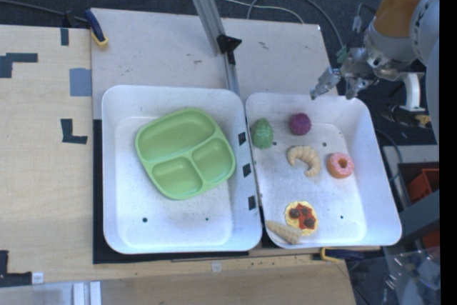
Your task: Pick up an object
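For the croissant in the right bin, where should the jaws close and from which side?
Probably from straight above, across the thick middle of the croissant. It lies flat as a curved arc with tapering ends, so the middle offers the most to grip. The donut sits apart on its right, leaving room around it.

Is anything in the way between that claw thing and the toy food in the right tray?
Nothing visible blocks it. The gripper hangs over the right bin's far rim, and the purple ball, nearest to it, lies in the open with bare floor between.
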`<state>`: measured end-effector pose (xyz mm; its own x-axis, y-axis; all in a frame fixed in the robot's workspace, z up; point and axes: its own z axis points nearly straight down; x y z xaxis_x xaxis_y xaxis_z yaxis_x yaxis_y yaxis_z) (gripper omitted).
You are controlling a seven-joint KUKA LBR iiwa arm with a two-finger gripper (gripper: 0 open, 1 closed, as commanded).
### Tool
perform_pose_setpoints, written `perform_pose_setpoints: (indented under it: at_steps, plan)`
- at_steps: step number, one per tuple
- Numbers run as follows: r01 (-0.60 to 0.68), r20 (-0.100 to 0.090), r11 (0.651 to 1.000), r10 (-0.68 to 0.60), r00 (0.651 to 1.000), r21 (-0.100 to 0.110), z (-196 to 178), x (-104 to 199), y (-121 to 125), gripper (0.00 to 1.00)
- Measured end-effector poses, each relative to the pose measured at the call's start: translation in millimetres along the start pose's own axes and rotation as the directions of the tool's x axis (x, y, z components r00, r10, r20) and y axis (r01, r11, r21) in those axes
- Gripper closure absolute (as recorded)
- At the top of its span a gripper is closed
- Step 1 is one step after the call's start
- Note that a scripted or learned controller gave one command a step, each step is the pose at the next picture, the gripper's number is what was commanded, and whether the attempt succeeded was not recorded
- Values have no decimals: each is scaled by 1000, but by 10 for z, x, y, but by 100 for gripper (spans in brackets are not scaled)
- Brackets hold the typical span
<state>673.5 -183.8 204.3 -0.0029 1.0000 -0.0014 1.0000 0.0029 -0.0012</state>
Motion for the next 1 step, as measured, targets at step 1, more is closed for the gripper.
perform_pose_setpoints:
  at_steps: [1]
  plan:
    - [0, 0, 1000, 0, 1000, 1, 0, -1, -1, 0]
